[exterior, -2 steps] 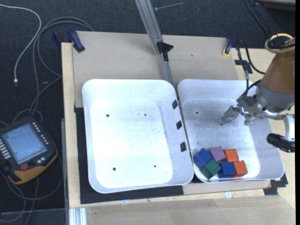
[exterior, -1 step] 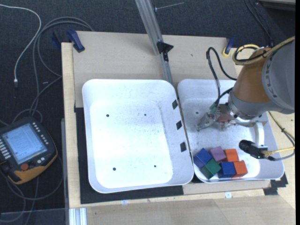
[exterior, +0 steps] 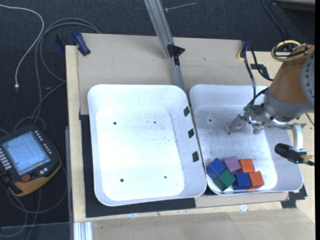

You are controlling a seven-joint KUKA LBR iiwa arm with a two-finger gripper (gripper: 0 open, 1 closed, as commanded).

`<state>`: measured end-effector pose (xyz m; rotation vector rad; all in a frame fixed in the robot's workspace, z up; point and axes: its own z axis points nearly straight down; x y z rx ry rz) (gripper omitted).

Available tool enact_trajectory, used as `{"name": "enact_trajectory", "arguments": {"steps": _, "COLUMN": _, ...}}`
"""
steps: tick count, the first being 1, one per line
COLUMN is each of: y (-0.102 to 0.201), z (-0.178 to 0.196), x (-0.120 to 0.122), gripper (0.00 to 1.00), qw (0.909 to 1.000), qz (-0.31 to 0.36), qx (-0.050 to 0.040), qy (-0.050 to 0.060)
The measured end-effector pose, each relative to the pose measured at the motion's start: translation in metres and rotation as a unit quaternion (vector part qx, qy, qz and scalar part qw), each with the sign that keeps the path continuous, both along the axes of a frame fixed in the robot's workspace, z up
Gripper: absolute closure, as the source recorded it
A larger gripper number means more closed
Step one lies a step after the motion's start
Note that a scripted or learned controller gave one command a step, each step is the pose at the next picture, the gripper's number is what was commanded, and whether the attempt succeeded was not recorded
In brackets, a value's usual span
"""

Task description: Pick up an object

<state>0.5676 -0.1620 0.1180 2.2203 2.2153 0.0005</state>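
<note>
Six blocks (exterior: 235,173) crowd right bin's (exterior: 210,96) near edge; gripper (exterior: 245,124) above bin floor, fingers apart, holding nothing.

One fixed camera looks down aslant on both white bins (exterior: 100,104)

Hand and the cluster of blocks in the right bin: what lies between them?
Bare white floor of the right bin, as the camera view shows. The hand hangs above it; the blocks sit at the near wall.
</note>
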Motion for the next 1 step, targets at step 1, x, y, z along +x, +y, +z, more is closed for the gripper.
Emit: {"name": "enact_trajectory", "arguments": {"steps": 1, "y": 0.0666, "z": -0.0196, "x": -0.0084, "gripper": 0.00, "qw": 1.0000, "qz": 0.004, "qx": 0.0044, "qy": 0.004}}
